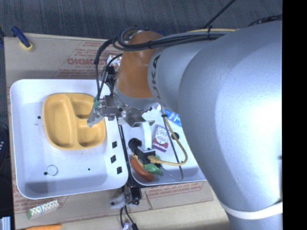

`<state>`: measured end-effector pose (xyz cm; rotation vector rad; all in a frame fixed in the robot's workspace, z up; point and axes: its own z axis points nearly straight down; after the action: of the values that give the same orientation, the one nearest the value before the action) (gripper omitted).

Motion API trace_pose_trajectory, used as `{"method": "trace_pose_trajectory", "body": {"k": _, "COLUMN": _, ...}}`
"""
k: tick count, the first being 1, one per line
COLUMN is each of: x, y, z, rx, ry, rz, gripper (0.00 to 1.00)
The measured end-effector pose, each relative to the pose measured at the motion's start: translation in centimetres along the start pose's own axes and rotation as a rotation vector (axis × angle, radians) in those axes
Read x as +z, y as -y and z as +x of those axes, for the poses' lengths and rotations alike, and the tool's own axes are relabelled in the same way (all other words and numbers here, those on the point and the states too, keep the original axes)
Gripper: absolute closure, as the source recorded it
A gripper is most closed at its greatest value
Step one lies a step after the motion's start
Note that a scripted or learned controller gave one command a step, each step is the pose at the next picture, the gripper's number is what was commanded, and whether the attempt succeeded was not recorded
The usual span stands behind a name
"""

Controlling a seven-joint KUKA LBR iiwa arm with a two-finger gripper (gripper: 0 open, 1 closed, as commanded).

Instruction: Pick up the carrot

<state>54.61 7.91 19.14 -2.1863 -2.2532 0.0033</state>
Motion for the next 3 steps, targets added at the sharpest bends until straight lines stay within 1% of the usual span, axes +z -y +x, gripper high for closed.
{"method": "trace_pose_trajectory", "body": {"k": 1, "x": 0.0, "y": -1.9, "z": -4.7, "rx": -0.011, "ry": 0.000, "rz": 0.000, "gripper": 0.00}}
{"method": "trace_pose_trajectory", "body": {"k": 2, "x": 0.0, "y": -3.5, "z": -2.0, "rx": -0.081, "ry": 0.000, "rz": -0.001, "gripper": 0.00}}
{"method": "trace_pose_trajectory", "body": {"k": 3, "x": 0.0, "y": -6.1, "z": -1.4, "rx": -0.120, "ry": 0.000, "rz": 0.000, "gripper": 0.00}}
